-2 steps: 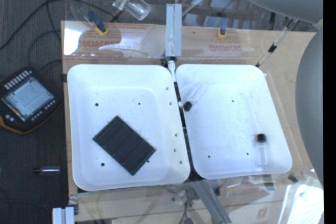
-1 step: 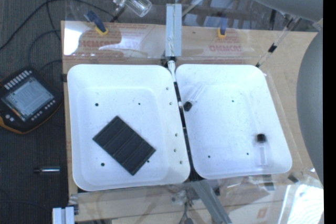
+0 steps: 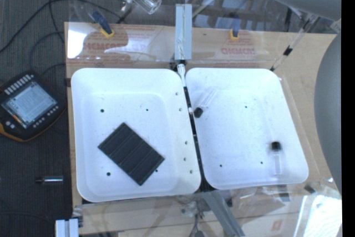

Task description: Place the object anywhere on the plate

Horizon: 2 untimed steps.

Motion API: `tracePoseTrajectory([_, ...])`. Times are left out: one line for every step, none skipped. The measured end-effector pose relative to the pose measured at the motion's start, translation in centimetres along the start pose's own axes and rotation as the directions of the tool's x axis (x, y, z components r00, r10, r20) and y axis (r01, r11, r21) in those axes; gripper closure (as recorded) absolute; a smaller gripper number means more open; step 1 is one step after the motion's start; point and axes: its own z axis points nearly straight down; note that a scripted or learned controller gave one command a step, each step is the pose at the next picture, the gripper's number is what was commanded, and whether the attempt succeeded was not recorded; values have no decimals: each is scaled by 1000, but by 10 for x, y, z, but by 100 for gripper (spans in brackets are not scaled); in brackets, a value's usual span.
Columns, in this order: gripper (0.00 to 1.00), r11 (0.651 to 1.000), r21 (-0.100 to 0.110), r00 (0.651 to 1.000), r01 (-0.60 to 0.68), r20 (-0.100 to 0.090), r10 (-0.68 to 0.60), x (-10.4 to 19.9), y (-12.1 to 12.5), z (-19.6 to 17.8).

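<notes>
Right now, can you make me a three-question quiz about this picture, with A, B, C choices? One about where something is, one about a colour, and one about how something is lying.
1. Where is the dark ribbed plate?
A. In the left bin
B. In the right bin
C. On the floor

2. What colour are the two bins?
A. Blue
B. White
C. Red

3. How does the small clear tube with a black cap sit?
A. Standing on the plate
B. Lying flat in the right bin
C. Hanging in the air

Answers:
1. A, the plate rests on the left bin's floor.
2. B, both bins look plain white.
3. B, the tube lies on its side near the right bin's lower right corner.
</notes>
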Motion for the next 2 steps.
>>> tracePoseTrajectory([100, 1000, 0, 1000, -1, 4, 1, -1, 1, -9])
tracePoseTrajectory([100, 1000, 0, 1000, -1, 7, 1, -1, 2, -18])
